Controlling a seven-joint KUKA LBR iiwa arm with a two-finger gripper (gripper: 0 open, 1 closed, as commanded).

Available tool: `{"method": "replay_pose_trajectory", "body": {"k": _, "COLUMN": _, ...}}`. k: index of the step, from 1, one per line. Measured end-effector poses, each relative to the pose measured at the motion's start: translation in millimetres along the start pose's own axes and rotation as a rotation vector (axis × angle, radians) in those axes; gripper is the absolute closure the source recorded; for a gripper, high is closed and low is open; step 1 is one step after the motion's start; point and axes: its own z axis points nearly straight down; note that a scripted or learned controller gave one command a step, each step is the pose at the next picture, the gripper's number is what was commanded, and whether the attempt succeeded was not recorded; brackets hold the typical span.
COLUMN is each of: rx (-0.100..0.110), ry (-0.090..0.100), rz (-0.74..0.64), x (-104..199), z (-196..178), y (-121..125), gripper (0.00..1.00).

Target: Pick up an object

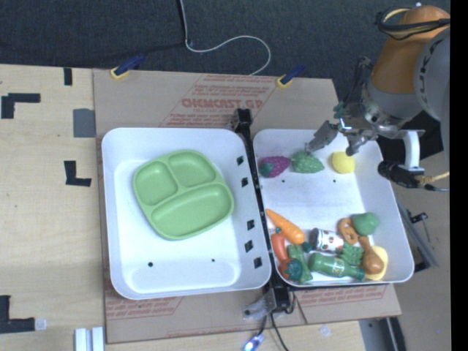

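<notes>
Yellow lemon-like toy (342,162), right bin (380,196), far edge; leafy green piece (308,163) just beside it on the left, purple piece (274,167) beyond that. Tool (335,139): fingers spread, nothing between them, poised above the gap separating lemon and green piece. Either lies just below a fingertip; lemon slightly nearer the arm.

Dark carpet (88,20) behind wooden bench (44,196); cardboard sheet (212,101) on bench.
</notes>
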Motion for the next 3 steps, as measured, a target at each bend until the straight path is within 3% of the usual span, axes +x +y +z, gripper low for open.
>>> {"method": "replay_pose_trajectory", "body": {"k": 1, "rx": -0.012, "ry": 0.0, "rz": -0.005, "x": 52.4, "z": -111.8, "y": -25.6, "gripper": 0.0}}
{"method": "replay_pose_trajectory", "body": {"k": 2, "rx": -0.007, "ry": 0.005, "rz": -0.013, "x": 163.8, "z": -174.0, "y": -90.3, "gripper": 0.0}}
{"method": "replay_pose_trajectory", "body": {"k": 3, "rx": -0.003, "ry": 0.002, "rz": -0.007, "x": 210.8, "z": -205.9, "y": -132.6, "gripper": 0.0}}
